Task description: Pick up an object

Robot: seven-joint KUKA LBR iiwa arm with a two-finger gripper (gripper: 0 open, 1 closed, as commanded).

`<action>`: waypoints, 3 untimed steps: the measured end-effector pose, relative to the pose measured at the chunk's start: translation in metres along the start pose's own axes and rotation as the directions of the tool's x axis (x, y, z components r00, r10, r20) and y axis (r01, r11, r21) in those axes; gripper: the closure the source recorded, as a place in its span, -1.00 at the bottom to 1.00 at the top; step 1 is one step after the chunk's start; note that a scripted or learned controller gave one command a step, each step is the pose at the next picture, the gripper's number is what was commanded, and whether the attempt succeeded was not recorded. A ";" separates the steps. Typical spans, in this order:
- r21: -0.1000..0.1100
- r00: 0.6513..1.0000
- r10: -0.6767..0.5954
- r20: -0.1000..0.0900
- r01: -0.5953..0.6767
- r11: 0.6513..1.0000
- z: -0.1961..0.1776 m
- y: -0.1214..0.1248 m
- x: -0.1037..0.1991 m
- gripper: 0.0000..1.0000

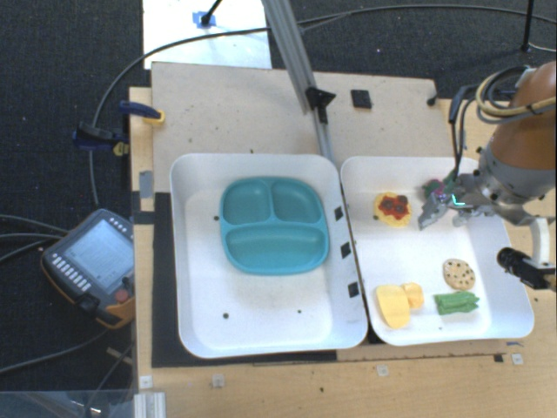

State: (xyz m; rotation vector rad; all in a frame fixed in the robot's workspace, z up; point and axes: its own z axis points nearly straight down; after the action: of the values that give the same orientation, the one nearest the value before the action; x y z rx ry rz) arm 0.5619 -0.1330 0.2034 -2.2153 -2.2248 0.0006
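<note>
Surface (261, 111) is carrying two white bins side by side. The left bin (200, 320) is holding a teal divided plate (274, 226). The right bin (505, 320) is holding four toy foods, all lying untouched: yellow cheese (396, 303), a green piece (456, 303), a small pizza round (393, 208), a cookie (458, 273). The gripper (442, 207) is hovering just right of the pizza, fingers slightly parted and gripping nothing. The pick seems not yet made.
</note>
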 end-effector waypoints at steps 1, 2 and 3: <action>-0.003 1.000 0.000 0.001 0.000 1.000 -0.001 0.001 0.000 -1.00; 0.000 1.000 0.003 0.001 -0.003 1.000 0.044 0.007 -0.005 -1.00; 0.001 1.000 0.003 0.000 -0.003 1.000 0.102 0.000 0.000 -1.00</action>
State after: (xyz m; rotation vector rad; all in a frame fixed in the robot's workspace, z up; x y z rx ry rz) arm 0.5614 -0.1325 0.1018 -2.2183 -2.2209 0.0023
